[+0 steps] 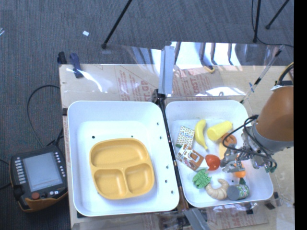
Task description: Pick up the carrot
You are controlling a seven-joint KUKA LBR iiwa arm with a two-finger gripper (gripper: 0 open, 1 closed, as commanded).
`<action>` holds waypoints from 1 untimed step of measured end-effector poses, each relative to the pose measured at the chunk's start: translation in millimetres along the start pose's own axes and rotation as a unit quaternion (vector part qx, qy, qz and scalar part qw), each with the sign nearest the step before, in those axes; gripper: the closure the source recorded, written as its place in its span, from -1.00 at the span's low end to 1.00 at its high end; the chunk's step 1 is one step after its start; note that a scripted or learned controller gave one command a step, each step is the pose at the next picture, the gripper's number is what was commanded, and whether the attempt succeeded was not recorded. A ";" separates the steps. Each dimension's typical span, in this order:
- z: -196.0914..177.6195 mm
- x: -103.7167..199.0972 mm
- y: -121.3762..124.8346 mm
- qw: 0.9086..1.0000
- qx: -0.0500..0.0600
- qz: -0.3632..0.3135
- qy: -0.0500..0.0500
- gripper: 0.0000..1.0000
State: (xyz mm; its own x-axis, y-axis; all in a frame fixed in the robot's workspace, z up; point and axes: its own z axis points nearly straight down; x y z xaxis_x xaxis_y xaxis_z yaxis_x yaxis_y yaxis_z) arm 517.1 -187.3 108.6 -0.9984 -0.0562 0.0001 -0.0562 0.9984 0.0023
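Note:
In the right bin [175, 110], the gripper [234, 164] hangs low near the right wall, below the arm's orange band [278, 114]. An orange piece that looks like the carrot [240, 174] pokes out just under the gripper. Another orange bit [229, 140] shows just above the gripper, beside a yellow toy [218, 130]. The gripper covers the stretch between the two orange parts, so I cannot tell whether they are one object.
Around the gripper lie a red tomato [212, 162], a croissant [218, 188], a grey can [238, 191], a green vegetable [202, 178], a banana [200, 133] and two small boxes [190, 157]. The left bin [76, 128] holds a yellow divided plate [122, 169].

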 end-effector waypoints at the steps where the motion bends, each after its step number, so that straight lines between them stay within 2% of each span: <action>1: -46.3 -56.8 45.3 0.986 0.000 0.167 -0.002 1.00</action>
